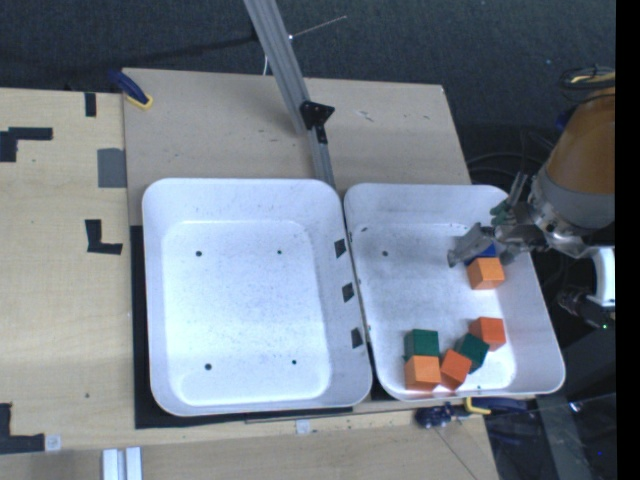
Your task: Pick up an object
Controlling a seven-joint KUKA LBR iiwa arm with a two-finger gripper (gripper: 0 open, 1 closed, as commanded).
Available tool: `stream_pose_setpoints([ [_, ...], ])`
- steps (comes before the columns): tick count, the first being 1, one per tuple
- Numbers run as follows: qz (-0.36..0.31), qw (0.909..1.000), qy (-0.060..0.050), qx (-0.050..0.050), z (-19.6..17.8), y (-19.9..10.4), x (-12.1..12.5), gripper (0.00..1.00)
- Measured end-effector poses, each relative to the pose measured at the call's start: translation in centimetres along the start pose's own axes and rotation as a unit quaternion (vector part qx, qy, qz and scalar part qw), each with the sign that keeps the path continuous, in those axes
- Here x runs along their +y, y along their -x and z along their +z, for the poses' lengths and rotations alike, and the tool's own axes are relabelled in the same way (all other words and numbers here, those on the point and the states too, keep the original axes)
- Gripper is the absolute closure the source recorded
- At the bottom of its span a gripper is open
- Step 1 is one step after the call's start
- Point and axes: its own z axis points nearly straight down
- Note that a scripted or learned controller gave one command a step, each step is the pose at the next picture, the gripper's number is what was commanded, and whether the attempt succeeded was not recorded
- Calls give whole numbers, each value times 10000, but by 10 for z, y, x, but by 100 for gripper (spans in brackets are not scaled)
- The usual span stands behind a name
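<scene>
Five blocks (447,357) cluster below claw (478,251).

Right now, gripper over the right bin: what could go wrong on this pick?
1. The gripper sits beside the lone orange block, near the block's edge; closing may nudge it away rather than grip.
2. The other blocks are bunched by the right bin's near wall; a pick there may catch two.
</scene>
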Motion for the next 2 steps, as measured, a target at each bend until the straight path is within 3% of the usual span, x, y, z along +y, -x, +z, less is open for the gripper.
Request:
stream_pose_setpoints([
  [1, 1, 10000, -2, 0, 0, 0, 0, 0],
  [2, 10, 10000, -23, -4, 46, 5, 2, 0],
])
